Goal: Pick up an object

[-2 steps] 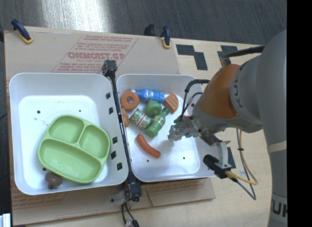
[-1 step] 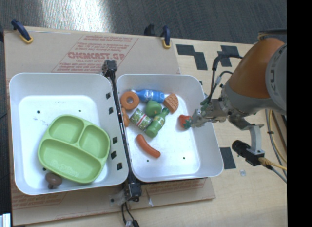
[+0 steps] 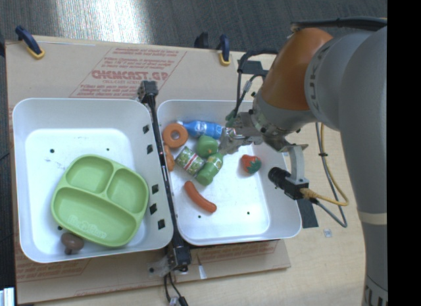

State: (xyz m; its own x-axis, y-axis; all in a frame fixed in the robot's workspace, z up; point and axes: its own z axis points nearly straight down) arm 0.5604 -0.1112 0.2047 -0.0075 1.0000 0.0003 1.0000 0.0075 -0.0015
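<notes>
The right bin (image 3: 283, 222) holds a cluster of toy food at its left half: an orange ring (image 3: 175, 135), a blue bottle (image 3: 202, 127), a green pepper (image 3: 207, 145), a green can (image 3: 189, 160) and another green piece (image 3: 209, 170). A red sausage (image 3: 199, 197) lies nearer the front, and a red strawberry-like piece (image 3: 249, 163) sits apart to the right. My gripper (image 3: 229, 139) hangs low over the bin's back middle, just right of the green pepper and the blue bottle's end. The wrist hides what lies directly under it.
The left bin (image 3: 26, 124) holds a green divided plate (image 3: 100, 199) and a small brown object (image 3: 72, 243) at its front left corner. A black divider hinge (image 3: 158, 160) runs between the bins. Cables and a black bracket (image 3: 289, 185) hang over the right bin's right rim.
</notes>
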